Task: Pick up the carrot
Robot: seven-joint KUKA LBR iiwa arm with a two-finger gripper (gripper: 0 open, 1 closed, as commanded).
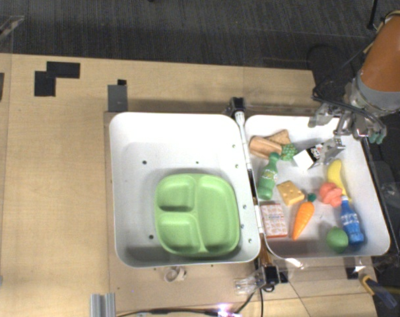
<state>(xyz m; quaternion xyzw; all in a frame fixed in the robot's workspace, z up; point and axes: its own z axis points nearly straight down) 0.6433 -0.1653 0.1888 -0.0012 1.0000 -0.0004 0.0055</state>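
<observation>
The carrot [301,218], orange with a small green top, lies at a slant in the right bin [378,233], near its front middle. It rests between a red and white box [274,220] and a blue bottle [350,222]. My gripper [332,145] hangs over the back of the right bin, above a small white and black item [315,155] and just behind a yellow banana [334,174]. It sits well behind the carrot and holds nothing that I can see.
Around the carrot lie a yellow cheese block [290,191], a red fruit [330,193], a green lime [338,238], a green bottle [268,177] and a bread roll [269,142]. The left bin [131,144] holds a green divided plate [197,211].
</observation>
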